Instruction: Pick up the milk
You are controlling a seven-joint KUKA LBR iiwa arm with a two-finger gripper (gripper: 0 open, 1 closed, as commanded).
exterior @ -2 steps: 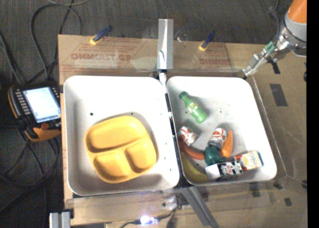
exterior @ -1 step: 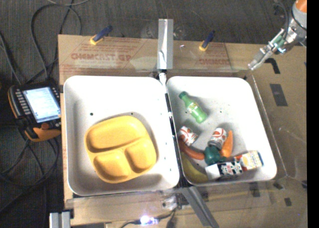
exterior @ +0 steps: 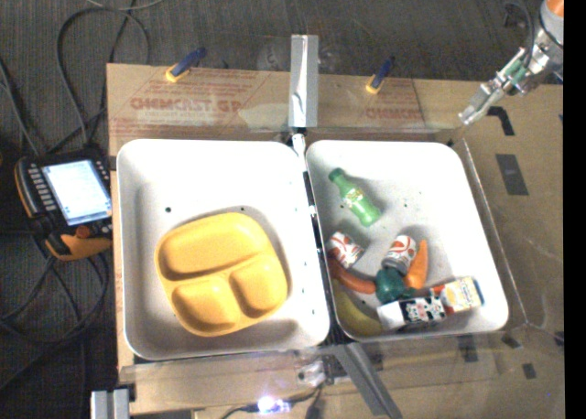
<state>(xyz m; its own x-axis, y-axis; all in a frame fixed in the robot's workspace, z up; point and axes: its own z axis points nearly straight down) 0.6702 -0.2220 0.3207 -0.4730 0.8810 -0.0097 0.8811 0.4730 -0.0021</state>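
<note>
Single fixed overhead camera, looking down on the bench at a slant.

Set high and well back, far enough to take in both white bins whole, the left bin (exterior: 137,225) and the right bin (exterior: 476,225) side by side across the middle; the cardboard-covered bench (exterior: 229,106) lies toward the top of the view, dark floor with cables beyond it; a handheld screen unit (exterior: 69,193) sits at the left edge; the arm (exterior: 549,15) enters at the upper right corner.
</note>
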